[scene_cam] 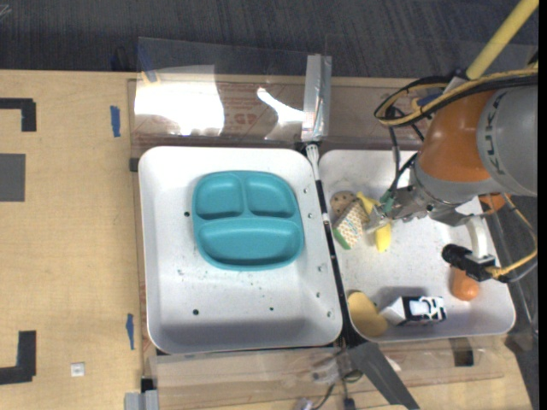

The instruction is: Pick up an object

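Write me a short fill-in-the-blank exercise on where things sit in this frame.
The teal divided plate lies in the ____ bin.
The plate has ____ compartments.
The gripper is over the ____ bin, beside the yellow banana.
The orange ball sits near that bin's ____ edge.

Missing words: left; three; right; right

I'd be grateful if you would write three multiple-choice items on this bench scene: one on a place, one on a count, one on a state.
1. Where does the teal tray lie?
A. In the left bin
B. In the right bin
C. On the bare bench

2. How many compartments does the tray have?
A. Two
B. Three
C. Five

3. How does the tray sit?
A. Flat, open side up
B. Tipped on its edge
C. Upside down

Answers: 1 A, it sits mid-floor of the left bin; 2 B, two small sections lie above one long one; 3 A, its hollows face the camera.
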You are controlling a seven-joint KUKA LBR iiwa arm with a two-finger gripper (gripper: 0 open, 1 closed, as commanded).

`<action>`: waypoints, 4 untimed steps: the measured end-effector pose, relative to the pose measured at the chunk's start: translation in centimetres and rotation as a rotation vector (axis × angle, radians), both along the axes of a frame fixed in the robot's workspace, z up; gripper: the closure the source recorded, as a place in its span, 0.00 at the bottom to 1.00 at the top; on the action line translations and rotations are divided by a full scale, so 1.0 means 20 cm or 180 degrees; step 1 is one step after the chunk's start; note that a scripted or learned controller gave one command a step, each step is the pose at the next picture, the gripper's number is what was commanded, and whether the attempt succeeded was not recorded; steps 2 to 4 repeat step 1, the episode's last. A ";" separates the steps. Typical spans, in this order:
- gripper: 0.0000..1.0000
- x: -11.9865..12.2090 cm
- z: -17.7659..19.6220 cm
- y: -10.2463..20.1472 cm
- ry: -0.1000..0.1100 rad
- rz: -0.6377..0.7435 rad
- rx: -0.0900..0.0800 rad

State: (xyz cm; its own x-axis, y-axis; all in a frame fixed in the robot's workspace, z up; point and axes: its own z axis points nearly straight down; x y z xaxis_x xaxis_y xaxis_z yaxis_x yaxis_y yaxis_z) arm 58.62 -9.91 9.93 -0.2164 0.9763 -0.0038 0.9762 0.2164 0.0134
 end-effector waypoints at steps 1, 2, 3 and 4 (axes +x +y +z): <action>1.00 0.27 0.45 0.39 0.0010 -0.0042 0.0011; 1.00 0.27 0.45 0.39 0.0010 -0.0042 0.0011; 1.00 0.27 0.45 0.39 0.0010 -0.0042 0.0011; 1.00 0.27 0.45 0.39 0.0010 -0.0042 0.0011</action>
